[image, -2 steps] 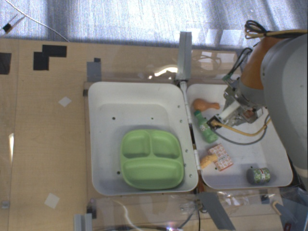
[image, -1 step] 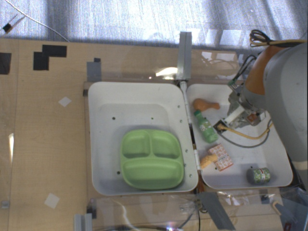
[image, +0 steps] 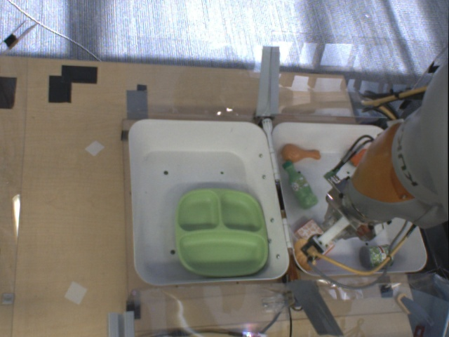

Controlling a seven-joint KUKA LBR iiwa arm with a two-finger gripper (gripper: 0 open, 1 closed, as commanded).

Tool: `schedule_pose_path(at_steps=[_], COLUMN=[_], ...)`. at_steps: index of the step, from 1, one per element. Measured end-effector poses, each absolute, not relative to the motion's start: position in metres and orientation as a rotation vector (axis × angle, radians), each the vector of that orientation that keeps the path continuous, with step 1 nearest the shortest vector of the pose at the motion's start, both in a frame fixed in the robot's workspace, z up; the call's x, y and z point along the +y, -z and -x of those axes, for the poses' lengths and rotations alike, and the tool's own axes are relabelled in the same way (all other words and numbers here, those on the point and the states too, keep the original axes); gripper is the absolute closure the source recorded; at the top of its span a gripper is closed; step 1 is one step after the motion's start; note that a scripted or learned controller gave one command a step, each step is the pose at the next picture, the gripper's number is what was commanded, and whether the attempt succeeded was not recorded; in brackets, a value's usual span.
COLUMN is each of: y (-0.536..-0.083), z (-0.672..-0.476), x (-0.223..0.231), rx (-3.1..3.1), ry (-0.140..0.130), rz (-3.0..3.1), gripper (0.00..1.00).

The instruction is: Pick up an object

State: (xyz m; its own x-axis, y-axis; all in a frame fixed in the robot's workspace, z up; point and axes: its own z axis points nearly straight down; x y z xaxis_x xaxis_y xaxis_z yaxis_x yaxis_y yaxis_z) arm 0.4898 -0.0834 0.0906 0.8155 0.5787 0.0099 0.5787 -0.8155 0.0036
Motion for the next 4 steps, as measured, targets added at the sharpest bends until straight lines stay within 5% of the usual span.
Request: schedule_pose_path(at_steps=[1, 2, 3, 4], y=[-0.185, -0.290, -0.229, -0.197], z=[-0.539, -0.556, -0.588, -0.647], x=[-0.016, 0.023, 0.036, -0.016], rx=[1.237, 0.968, 0.863, 0.814], ry=[-0.004, -0.004, 0.001, 0.000], rz=[-2.888, -2.989, -3.021, -3.034], gripper=[1.00, 1.00, 1.00, 1.00])
